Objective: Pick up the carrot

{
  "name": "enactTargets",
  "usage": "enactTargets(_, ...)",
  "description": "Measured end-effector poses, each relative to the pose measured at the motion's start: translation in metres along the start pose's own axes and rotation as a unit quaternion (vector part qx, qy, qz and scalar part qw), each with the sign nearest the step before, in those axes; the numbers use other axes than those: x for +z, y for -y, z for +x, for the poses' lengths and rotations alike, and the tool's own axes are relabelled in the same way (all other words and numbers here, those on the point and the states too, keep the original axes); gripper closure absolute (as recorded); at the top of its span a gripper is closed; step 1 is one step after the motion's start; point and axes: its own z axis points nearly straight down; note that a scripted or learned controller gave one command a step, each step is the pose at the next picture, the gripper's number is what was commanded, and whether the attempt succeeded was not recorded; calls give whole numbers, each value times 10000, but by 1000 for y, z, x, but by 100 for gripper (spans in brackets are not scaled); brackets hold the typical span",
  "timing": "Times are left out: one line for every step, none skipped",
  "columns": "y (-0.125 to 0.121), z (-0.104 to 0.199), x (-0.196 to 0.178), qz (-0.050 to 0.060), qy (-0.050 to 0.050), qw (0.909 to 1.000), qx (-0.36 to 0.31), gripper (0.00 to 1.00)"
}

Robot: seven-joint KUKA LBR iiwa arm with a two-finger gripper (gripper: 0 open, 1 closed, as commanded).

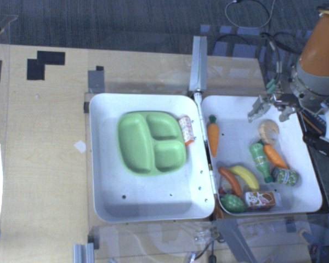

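Against the left wall of the right bin [312,193], right of centre in the frame, the carrot [213,136] lies lengthwise, green top toward the upper edge, clear of the other items. It looks like a light, stiff, smooth plastic toy, likely slippery; the thick orange middle seems the best place to grasp. The gripper [270,106] hovers at upper right, fingers spread and holding nothing. One carrot of this kind, one banana [245,176], one green divided plate [152,142] in the left bin [107,201], two bins.
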Motion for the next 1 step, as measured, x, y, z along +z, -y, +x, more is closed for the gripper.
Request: enactTargets(36, 8, 59, -2, -2, 9999, 120, 0)
